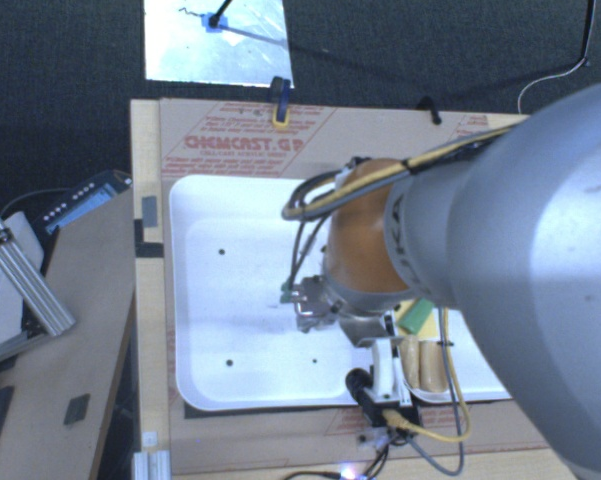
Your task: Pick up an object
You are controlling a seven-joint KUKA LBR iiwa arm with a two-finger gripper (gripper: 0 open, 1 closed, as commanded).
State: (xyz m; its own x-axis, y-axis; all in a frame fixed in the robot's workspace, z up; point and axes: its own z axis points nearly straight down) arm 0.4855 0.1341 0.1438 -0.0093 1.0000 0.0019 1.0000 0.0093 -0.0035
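The arm (500, 218) is reaching over the left bin (195, 268), its wrist hiding the gripper; its state cannot be told. No object is showing as lifted, so picking is remaining, by this view.

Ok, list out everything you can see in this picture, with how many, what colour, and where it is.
White bin: one in plain view, white, centre of the bench.
Green object: one, green, right of that bin, partly behind the arm.
Tan object: one, tan, just below the green one, half hidden.
Cardboard sheet: one, brown with red print, under the bin.
Clamp: one, blue and yellow, top edge of the cardboard.
Shiny sheet: one, silvery, top left.
Arm: one, grey with orange band, from the right.
Gripper: one, metal, above the bin floor.
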